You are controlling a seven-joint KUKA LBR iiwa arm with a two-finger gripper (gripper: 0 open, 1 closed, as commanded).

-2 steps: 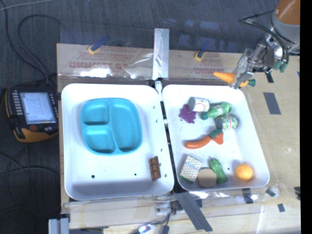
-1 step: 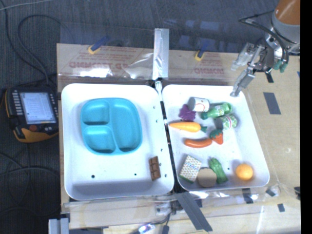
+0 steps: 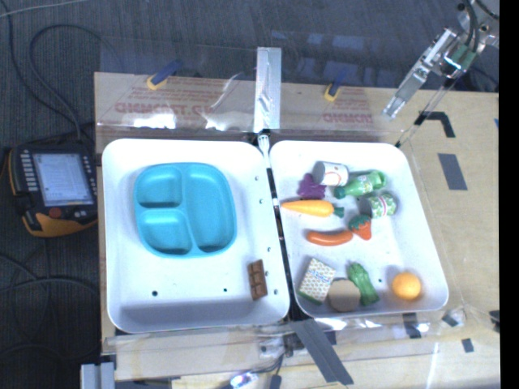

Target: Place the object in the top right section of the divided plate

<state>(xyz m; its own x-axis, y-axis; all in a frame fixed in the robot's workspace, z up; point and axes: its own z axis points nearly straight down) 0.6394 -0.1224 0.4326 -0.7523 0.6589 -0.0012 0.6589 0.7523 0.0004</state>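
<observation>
The blue divided plate [image 3: 185, 209] lies in the left bin [image 3: 122, 282]; none of its three sections holds anything. A brown chocolate bar [image 3: 257, 279] rests in the same bin, near its front right corner. In the right bin [image 3: 422, 217] there are several toy foods: a carrot [image 3: 308, 208], purple grapes [image 3: 309, 186], a small can [image 3: 330, 173], a green bottle [image 3: 361, 185], a sausage [image 3: 328, 237] and an orange [image 3: 406, 286]. My gripper [image 3: 405, 116] hangs high beyond the right bin's far right corner, open, with nothing between its fingers.
A cracker box [image 3: 316, 279], a brown lump [image 3: 344, 296] and a green pickle [image 3: 361, 284] crowd the right bin's front. A metal divider [image 3: 268, 87] stands behind the wall between the bins. A teach pendant [image 3: 53, 185] sits left of the bench.
</observation>
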